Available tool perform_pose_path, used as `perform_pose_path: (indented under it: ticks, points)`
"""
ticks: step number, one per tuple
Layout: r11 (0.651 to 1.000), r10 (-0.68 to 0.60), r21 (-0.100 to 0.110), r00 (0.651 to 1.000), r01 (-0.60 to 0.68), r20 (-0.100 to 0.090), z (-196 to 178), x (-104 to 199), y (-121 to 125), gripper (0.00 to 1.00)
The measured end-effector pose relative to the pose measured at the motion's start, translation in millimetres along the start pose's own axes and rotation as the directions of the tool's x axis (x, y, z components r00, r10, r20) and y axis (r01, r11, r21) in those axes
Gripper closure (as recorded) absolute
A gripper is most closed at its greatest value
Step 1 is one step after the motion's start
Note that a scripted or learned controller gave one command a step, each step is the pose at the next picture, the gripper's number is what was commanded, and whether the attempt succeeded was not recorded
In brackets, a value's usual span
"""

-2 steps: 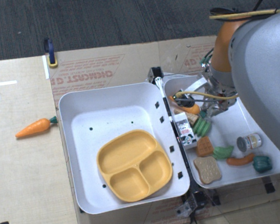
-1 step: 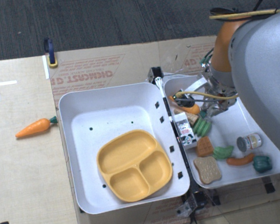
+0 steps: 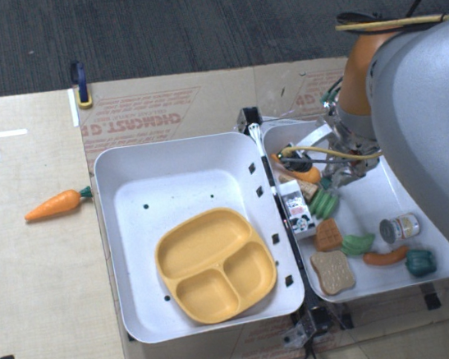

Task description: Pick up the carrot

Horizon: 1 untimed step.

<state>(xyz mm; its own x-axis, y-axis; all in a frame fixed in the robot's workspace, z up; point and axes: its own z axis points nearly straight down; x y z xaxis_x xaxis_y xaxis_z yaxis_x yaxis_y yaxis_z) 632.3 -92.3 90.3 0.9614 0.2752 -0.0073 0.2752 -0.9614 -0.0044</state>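
The grey arm [image 3: 427, 117] is seen reaching in from the right over the right bin [image 3: 434, 257]. The left bin [image 3: 124, 230] is occupied by a yellow divided tray [image 3: 216, 264].

In the right bin are found a slice of bread [image 3: 333, 272], a small printed carton [image 3: 296, 208], a brown biscuit-like piece [image 3: 328, 235], green leafy pieces [image 3: 324, 201], a small can [image 3: 400, 228], a sausage-like piece [image 3: 385, 257] and a dark green piece [image 3: 419, 262].

The gripper [image 3: 341, 168] is lowered into the far end of the right bin; whether it is released or clenched cannot be told.

The carrot [image 3: 56, 205] lies on the wooden bench [image 3: 35, 309], outside both bins, left of the left bin and well apart from the gripper.

The carton's print is too small to read; mirrored lettering on the cardboard [image 3: 137, 116] is not legible.
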Motion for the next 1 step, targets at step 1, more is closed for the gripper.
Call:
perform_pose_path:
  ticks: [1]
  points:
    - [0.998, 0.06, 0.0, 0.998, -0.06, -0.002, -0.2, -58.9, -15.2, 0.0]
